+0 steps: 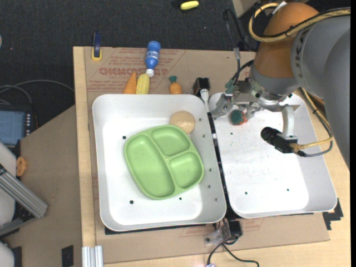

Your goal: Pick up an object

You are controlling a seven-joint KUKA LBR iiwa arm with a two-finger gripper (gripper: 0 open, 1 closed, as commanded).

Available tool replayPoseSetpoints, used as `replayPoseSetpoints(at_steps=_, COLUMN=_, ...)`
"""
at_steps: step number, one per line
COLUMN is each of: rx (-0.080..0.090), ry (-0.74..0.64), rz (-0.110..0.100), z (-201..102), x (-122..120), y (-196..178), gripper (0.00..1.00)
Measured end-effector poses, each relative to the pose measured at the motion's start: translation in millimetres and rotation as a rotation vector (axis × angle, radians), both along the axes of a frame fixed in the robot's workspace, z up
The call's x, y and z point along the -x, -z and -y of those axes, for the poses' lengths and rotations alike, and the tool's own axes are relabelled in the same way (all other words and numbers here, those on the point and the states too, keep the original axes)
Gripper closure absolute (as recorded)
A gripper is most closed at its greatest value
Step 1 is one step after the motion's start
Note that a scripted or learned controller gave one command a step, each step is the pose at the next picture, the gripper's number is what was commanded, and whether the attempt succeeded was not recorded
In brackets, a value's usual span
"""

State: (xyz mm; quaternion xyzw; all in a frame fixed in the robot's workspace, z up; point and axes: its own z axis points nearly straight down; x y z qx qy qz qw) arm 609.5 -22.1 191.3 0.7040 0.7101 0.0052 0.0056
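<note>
the gripper [240, 111] sits low over the far end of the right bin [278, 196], close to the wall it shares with the left bin [111, 166]. right at the gripper's tip shows a small object [238, 116], reddish with a bit of green — it lies at the tip, but whether it is pinched there or merely lies under it on the bin floor cannot be told from this slant. how wide the gripper stands cannot be told either, since the wrist and the grey metal parts around it cover the tip.

a black part on a yellow cable [278, 139] hangs from the arm over the middle of the right bin.

in the left bin lies a green divided plate [163, 161] with three compartments, and a beige round object [182, 121] touches its far rim. beyond the bins, on the brown board [89, 216], lie a toy corn cob [143, 83], a small carrot [175, 85] and a blue and white bottle [152, 57] — all well apart from the gripper.
</note>
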Motion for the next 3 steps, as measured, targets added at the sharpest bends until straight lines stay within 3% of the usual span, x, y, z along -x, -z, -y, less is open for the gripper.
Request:
replayPoseSetpoints(at_steps=1, rx=0.003, ry=0.012, rz=-0.010, z=53, x=-26, y=6, gripper=0.00)
replayPoseSetpoints(at_steps=2, rx=0.001, ry=0.013, rz=-0.018, z=104, x=-56, y=113, gripper=0.00)
replayPoseSetpoints(at_steps=3, rx=-0.001, ry=0.007, rz=-0.017, z=80, x=-57, y=106, gripper=0.00)
